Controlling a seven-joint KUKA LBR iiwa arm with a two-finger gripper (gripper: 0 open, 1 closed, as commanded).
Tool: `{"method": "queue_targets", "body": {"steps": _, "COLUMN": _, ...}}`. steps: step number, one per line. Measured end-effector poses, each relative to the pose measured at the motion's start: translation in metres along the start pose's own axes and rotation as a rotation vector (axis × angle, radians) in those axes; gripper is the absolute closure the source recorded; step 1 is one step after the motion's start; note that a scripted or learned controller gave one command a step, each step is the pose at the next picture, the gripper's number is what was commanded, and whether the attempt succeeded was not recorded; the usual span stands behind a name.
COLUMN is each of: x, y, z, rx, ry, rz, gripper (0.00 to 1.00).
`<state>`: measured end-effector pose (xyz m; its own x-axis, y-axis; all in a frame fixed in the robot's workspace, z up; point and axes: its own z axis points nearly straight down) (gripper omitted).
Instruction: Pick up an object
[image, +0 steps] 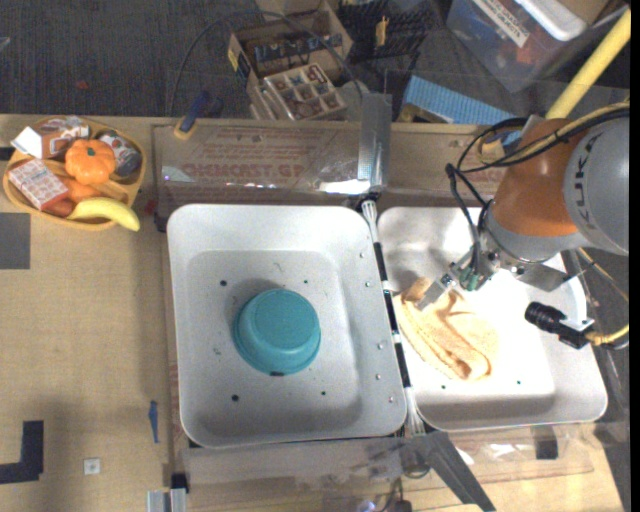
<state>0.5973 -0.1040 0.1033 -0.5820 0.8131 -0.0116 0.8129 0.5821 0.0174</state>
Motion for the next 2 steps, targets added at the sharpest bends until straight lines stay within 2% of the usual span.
{"method": "queue_targets", "body": {"steps": 1, "x": -0.015, "y": 0.051, "z": -0.083, "rx": 0.012, "ry": 0.007, "rz": -0.116, "gripper": 0.0}}
{"method": "queue_targets", "body": {"steps": 2, "x": 0.005, "y": 0.006, "z": 0.011, "rx": 0.007, "ry": 0.003, "rz": -0.104, "gripper": 0.0}}
